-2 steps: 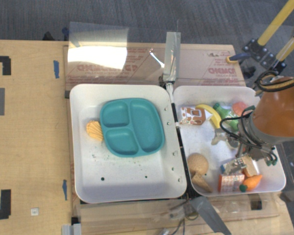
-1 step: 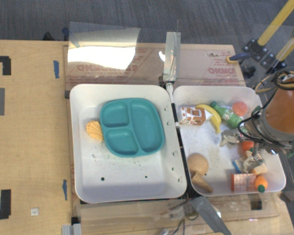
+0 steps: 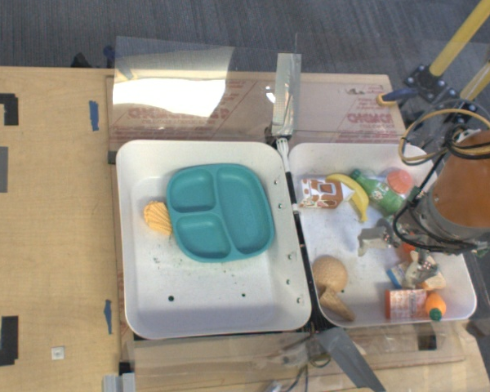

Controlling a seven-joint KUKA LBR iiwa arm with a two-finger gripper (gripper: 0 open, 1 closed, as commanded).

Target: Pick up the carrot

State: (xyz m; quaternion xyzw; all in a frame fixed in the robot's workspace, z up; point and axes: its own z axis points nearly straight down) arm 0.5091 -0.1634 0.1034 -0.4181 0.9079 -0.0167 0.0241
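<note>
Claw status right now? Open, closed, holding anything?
Claw: cannot be told from this view. It sits low over the right bin, nothing visibly held; the carrot lies apart near the bin's front right corner.

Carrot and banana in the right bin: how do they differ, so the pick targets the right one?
The carrot is orange and stubby; the banana is yellow, longer and curved. The carrot sits at the bin's near right corner beside a red packet; the banana lies near the far edge, between a brown-and-white carton and a green item. The carrot looks much smaller. Both lie in the right bin.
</note>
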